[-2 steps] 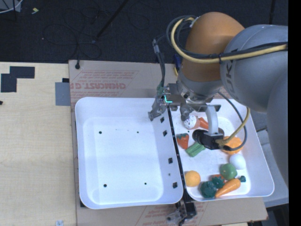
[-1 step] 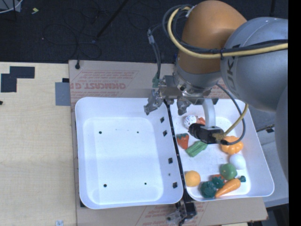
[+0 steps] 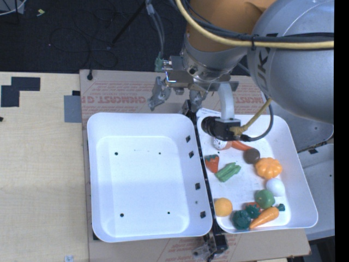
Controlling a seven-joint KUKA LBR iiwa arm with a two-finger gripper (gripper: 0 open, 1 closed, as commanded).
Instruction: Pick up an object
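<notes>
Gripper (image 3: 176, 98): hangs over the far rims at 12 o'clock of the view, where the left bin (image 3: 142, 179) and right bin (image 3: 302, 201) meet on the tabletop (image 3: 38, 162). Its fingers stand spread with nothing between them.

Candidate objects all lie in the right bin, apart from the gripper:
- Red piece (image 3: 211, 162) at 9 o'clock, with the green pod (image 3: 228, 171) just beside it.
- Brown ball (image 3: 251, 156) and orange gourd (image 3: 268, 168) near the middle.
- Orange ball (image 3: 222, 206) at 7 o'clock.
- Dark green cluster (image 3: 241, 219) at 6 o'clock, touching the carrot (image 3: 264, 217).
- White egg (image 3: 276, 187) at 4 o'clock, with the green round piece (image 3: 265, 198) just beside it.
</notes>
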